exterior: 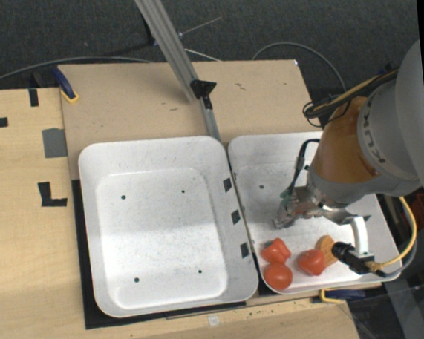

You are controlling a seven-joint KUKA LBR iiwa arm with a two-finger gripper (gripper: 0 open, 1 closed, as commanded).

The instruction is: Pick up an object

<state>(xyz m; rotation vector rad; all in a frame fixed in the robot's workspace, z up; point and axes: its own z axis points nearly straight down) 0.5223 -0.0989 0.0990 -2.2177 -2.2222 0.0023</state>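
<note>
a grey arm (399, 132) with an orange band (343, 156) reaches in from the right of the frame and hangs its gripper (286, 214) low over the middle of the right bin (260, 160), one of two shallow white bins set side by side on a wooden bench (130, 98). whether the gripper is released or clenched cannot be told from this angle. the objects to be picked lie together near the right bin's near edge, toward the bottom of the frame. an upper red piece (276, 251) sits just below and left of the gripper, apart from it. a lower red piece (277, 276) lies directly beneath that one, close against it and by the bin's rim. a third red piece (310, 262) lies to their right, with a tan piece (324, 243) pressed against its upper right side. the left bin (100, 213) sits just beside the right one, their rims meeting along a seam marked by small black clips (235, 216). a grey metal pole (166, 39) slants down from the top of the frame to the head of that seam. a blue clamp (64, 84) sits at the bench's far left corner, and black tape marks (48, 194) dot the pale board (19, 258) left of the bins.
</note>
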